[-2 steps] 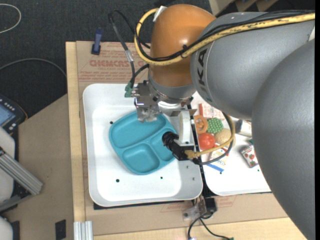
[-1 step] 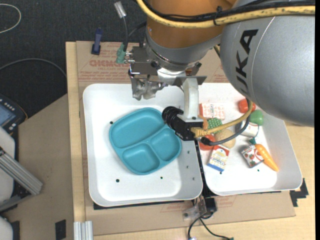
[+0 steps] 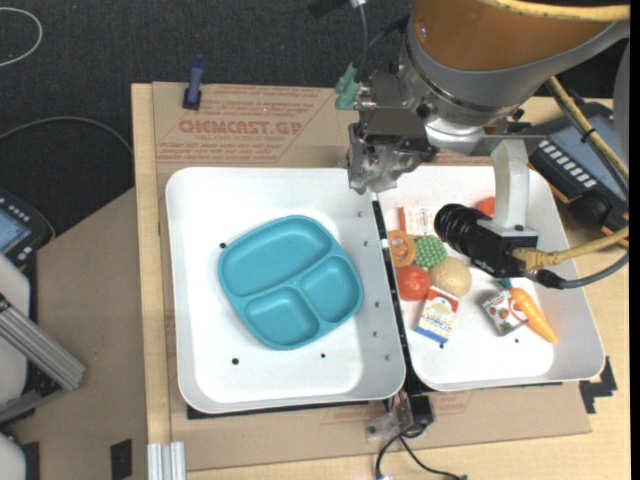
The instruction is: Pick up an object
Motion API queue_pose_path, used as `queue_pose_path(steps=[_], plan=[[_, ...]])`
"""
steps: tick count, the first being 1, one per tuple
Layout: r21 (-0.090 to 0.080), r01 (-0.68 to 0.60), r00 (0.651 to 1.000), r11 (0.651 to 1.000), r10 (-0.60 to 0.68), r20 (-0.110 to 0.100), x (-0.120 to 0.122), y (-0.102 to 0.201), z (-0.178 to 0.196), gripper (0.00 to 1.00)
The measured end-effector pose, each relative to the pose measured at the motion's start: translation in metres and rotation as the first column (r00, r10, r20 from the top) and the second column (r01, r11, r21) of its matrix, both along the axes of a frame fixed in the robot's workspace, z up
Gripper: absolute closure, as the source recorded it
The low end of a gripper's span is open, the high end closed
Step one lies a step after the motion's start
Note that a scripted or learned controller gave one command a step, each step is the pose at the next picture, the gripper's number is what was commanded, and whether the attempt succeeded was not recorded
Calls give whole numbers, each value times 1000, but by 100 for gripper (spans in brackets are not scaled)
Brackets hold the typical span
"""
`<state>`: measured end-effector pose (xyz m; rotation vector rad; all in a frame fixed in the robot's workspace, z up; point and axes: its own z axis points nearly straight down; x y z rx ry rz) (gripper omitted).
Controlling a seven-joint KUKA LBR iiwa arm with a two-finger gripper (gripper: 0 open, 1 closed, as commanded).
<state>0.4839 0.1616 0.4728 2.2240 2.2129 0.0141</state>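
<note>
Overhead, end effector [image 3: 372, 173] near bins' shared edge, blue tray [image 3: 290, 281] centred in L bin [image 3: 190, 298]

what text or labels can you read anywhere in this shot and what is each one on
"CHEMCAST G P" reads in red on the brown board behind the bins; the smaller lines around it are blurred.
Small carton: print too small to read.
Red and white packet: unreadable.
</note>
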Motion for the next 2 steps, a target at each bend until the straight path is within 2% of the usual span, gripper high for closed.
queue_pose_path(steps=[1,2], plan=[[-2,-7,1000,1000,7,-5,1,4,6,100],[-7,2,1000,1000,-2,-17,34,-39,-89,100]])
